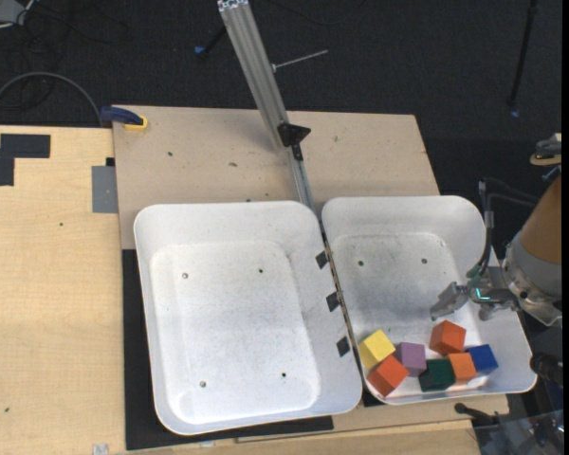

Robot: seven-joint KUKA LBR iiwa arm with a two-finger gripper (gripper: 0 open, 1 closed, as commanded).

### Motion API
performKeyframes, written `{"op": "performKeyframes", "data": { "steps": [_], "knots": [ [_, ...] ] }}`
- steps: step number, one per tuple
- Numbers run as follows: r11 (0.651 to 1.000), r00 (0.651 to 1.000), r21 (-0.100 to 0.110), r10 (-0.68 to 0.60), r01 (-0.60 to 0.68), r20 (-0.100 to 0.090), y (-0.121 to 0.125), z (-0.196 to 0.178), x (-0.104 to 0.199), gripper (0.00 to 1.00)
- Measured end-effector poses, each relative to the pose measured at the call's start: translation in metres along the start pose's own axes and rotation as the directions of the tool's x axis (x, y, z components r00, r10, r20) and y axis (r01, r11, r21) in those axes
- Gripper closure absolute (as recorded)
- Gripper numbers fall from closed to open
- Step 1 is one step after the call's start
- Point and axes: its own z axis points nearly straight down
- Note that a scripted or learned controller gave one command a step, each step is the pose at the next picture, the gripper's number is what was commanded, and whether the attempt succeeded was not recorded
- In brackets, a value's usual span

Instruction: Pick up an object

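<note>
Several coloured cubes lie bunched at the near end of the right bin (398, 218): a yellow cube (377, 346), a purple cube (412, 356), an orange-red cube (391, 374), a red cube (448, 336), a green cube (437, 374), an orange cube (462, 365) and a blue cube (483, 357). My gripper (468, 301) hangs over the right side of that bin, just above and behind the red cube. It is open, with nothing between its fingers.
The left bin (171, 226) sits beside the right one, with black clips along the shared edge. A slanted aluminium rail (261, 74) rises behind the bins. The arm comes in from the right, past the right bin's rim.
</note>
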Motion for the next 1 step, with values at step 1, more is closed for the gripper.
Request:
{"op": "performKeyframes", "data": {
  "steps": [1],
  "knots": [
    [1.000,1.000,0.000,0.000,0.000,0.000,0.0000,0.0000,0.0000,0.00]
  ]
}}
